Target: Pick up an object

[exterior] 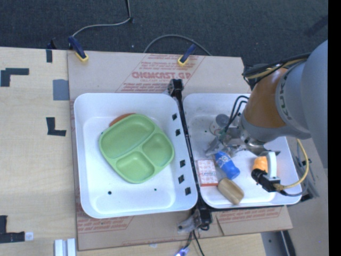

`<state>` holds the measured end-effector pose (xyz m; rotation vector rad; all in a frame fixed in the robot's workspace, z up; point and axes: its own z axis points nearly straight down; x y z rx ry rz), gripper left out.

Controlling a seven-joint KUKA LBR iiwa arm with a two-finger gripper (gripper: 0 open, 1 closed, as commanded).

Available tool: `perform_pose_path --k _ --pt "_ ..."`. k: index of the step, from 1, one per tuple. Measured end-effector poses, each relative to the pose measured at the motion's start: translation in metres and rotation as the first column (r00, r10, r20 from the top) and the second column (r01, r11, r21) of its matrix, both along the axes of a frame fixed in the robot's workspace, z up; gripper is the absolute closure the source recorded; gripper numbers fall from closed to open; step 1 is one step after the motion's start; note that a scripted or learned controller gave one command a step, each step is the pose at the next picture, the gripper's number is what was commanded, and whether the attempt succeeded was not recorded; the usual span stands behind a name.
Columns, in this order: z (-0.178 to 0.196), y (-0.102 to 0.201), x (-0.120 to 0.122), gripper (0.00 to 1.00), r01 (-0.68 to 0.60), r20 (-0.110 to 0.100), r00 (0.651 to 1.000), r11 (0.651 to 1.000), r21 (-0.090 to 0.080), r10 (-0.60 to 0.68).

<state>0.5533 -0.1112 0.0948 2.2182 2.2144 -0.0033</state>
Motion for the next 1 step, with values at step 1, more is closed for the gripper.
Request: perform_pose_path --k 1 --pt "0.0893 0.0812 0.0048 1.0 -0.004 -0.004 1.0 1.0 0.007 0.004"
